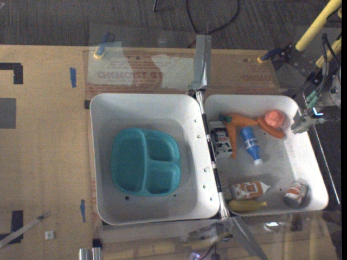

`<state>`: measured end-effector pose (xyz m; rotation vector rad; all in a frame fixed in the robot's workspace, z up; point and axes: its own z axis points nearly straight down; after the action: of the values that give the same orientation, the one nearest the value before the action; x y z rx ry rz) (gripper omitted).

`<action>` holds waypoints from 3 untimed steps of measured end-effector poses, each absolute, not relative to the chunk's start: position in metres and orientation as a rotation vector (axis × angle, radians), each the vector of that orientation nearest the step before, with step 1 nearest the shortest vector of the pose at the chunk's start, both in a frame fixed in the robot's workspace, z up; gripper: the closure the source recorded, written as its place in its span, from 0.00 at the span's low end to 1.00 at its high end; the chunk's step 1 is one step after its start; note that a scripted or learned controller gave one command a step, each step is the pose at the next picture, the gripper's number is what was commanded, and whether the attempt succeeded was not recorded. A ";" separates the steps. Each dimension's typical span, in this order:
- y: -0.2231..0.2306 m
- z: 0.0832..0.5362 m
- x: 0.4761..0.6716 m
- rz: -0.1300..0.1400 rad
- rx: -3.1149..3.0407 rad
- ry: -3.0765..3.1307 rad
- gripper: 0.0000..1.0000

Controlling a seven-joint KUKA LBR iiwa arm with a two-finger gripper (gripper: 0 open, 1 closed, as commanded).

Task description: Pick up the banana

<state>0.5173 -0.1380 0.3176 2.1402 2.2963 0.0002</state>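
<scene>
the gripper (304, 122), fingers' state impossible to tell, should cross the right bin (314, 161) to the banana (246, 205), descending clear of the carton (248, 189).

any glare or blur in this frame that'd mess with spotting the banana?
Camera view: soft overall; glare on the clear sheet at the top, none on the banana, which lies dim at the right bin near edge; gripper blurry at the bin's right rim.
</scene>
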 end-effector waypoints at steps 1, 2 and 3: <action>-0.105 0.329 0.586 0.000 2.085 2.346 1.00; -0.040 0.370 0.587 0.000 2.629 1.716 1.00; -0.012 0.373 0.642 0.000 2.878 1.257 1.00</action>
<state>0.6420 -0.0119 0.3729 2.8776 1.2566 -0.0003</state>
